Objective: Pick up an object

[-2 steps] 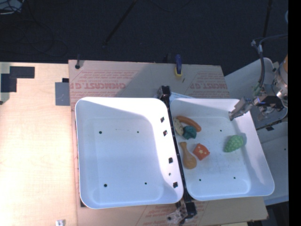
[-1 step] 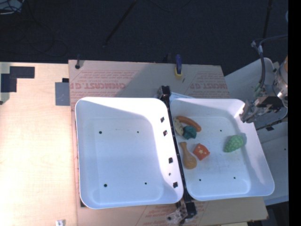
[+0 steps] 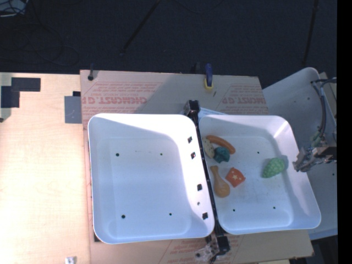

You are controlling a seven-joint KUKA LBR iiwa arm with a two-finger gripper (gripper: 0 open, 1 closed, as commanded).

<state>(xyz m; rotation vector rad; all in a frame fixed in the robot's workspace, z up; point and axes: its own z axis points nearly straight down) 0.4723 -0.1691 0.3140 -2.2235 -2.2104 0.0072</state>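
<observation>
White plastic makes up both shallow bins, set side by side on a cardboard sheet [image 3: 165, 95] printed with red lettering. The left bin [image 3: 143, 180] shows bare floor with a few small dark holes. The right bin [image 3: 286, 213] holds all the objects.

Nearest the bin's right wall lies a pale green bumpy lump [image 3: 274, 166], somewhat oval, its long axis slanting from lower left to upper right, the narrower end toward the upper right. Along the divider side of the same bin sits a cluster: an orange sausage-shaped piece [image 3: 223, 143] angled from upper left to lower right, a cream-coloured piece [image 3: 209, 147] just beside it, and a small teal object [image 3: 221, 155] touching or nearly touching both. Below these, a tan spoon-like wooden piece [image 3: 219, 183] lies with its long axis running roughly up and down the view, the wider rounded end at the bottom. Just to its right is a small red block [image 3: 235, 177] with a pale mark on top.

At the right edge of the view, beyond the right bin's rim, the gripper [image 3: 308, 161] sits near the green lump but apart from it. It is small and blurred, and whether its fingers are spread or pressed together cannot be told; nothing is visibly between them. A blue clamp [image 3: 208, 76] grips the cardboard's far edge.
</observation>
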